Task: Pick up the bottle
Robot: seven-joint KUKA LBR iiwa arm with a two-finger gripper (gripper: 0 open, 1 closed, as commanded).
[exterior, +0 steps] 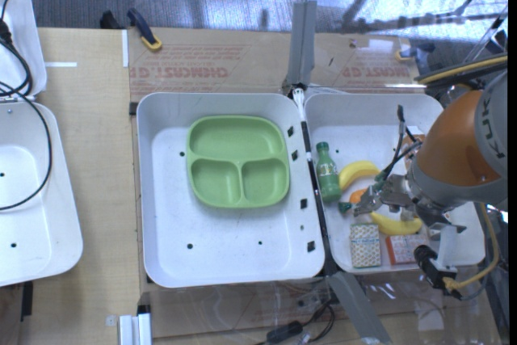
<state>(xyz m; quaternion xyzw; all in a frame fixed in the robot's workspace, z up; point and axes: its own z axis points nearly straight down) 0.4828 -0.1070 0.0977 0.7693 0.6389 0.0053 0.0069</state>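
Brown cardboard is lying flat behind two shallow white bins, which are sitting side by side on the pale wooden desk [89, 93]. A green plastic plate [238, 160] with three compartments is resting in the left bin [161, 246], a little above its middle. The right bin [359, 105] is holding all the small things, probably so that the arm, which is reaching in from that side, can get to them easily. The bottle [326, 170] is lying there close to the wall between the bins; it is green, smooth and looks like plastic, with a green cap pointing away from the viewer and a light label. Just beside it a curved yellow banana [359, 171] is lying, then a small orange piece [356, 196], a second banana [396, 225] and a printed carton [365, 245] nearer the front. The hand [373, 200] is hanging low over the orange piece, near the bottle but apart from it. Whether it is apart or together I cannot tell, because the metal parts are too small and dark.
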